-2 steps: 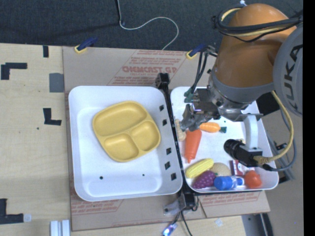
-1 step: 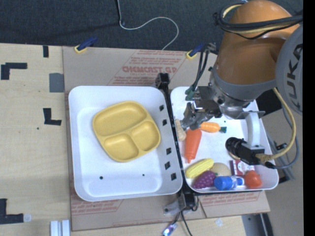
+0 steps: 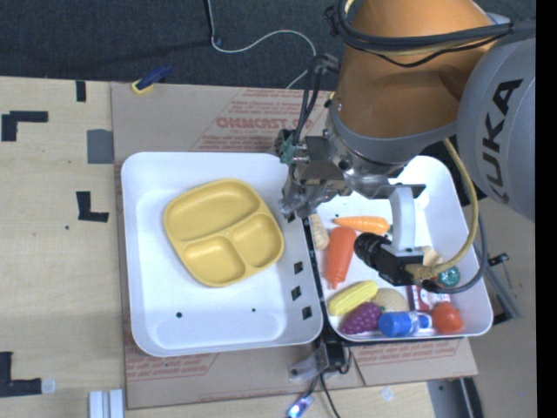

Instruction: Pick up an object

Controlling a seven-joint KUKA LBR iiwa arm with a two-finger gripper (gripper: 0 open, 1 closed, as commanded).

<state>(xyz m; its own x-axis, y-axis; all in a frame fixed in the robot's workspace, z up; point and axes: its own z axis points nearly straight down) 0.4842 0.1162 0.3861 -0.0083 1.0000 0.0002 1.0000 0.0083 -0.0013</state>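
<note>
- The orange carrot point(image 3: 338, 255) lies in the right bin point(image 3: 454, 192), close to that bin's left wall, with its thick end toward the camera's near side.
- Just beyond the carrot lies a second, smaller orange piece point(image 3: 361, 223), set crosswise.
- A pale stick-shaped piece point(image 3: 320, 233) lies just left of the carrot, against the wall.
- A yellow corn cob point(image 3: 352, 297) lies just in front of the carrot, and a purple bunch of grapes point(image 3: 360, 319) is in front of that, at the bin's near wall.
- To the right of the grapes, farther from the carrot, are a blue piece point(image 3: 399, 324) and then a red piece point(image 3: 447, 318) in the near right corner.
- The pincer point(image 3: 296, 194) hangs up and to the left of the carrot, over the wall where the two bins meet; I cannot tell whether it is apart or together.
- The arm point(image 3: 400, 68), with its wide orange band, rises beyond the carrot and covers the far part of the right bin.
- Well to the left of the carrot, a yellow divided plate point(image 3: 224, 231) lies flat in the left bin point(image 3: 148, 268).
- Both bins stand on a cardboard sheet point(image 3: 174, 116) on the tabletop point(image 3: 52, 259).
</note>
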